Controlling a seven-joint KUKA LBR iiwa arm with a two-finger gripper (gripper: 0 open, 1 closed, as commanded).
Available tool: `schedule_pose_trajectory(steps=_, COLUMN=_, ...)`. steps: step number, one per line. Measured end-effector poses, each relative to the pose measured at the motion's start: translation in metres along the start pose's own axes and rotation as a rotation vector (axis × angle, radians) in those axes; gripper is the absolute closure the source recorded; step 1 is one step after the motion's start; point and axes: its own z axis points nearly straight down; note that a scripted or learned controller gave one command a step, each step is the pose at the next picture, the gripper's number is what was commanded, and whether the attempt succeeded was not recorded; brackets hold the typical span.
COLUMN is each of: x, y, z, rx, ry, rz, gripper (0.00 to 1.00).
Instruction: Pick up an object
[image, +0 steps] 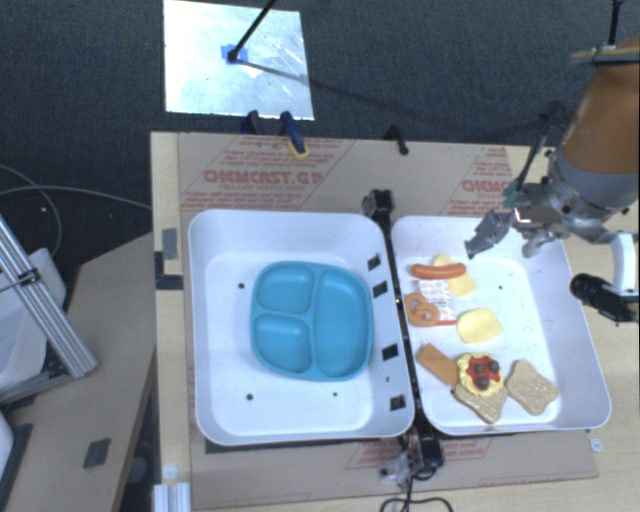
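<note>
- A brown board printed with red lettering (262, 176) covered the bench, carrying two shallow white bins side by side; dark carpet lay beyond it, with a shiny foil-like sheet (237, 58) on the floor at the top.
- The left bin (215, 250) held a blue divided plate (309, 320), lying flat near its middle.
- The right bin (560, 330) held toy food: a hot dog (438, 270), a yellow cheese piece (478, 325), a slice of bread (530, 387), and a small tart with red topping (481, 372).
- The arm (606, 130) reached in from the right, wrist tilted down-left.
- The gripper (506, 238) hovered over the right bin's upper part, above and right of the hot dog, its two fingers spread apart with nothing between them.
</note>
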Motion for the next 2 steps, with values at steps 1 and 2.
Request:
schedule_pose_trajectory(steps=1, x=0.029, y=0.074, z=-0.026, rx=-0.008, ry=0.000, rz=-0.006, gripper=0.00)
schedule_pose_trajectory(steps=2, x=-0.026, y=0.041, z=0.178, rx=0.017, ry=0.001, rz=0.006, gripper=0.00)
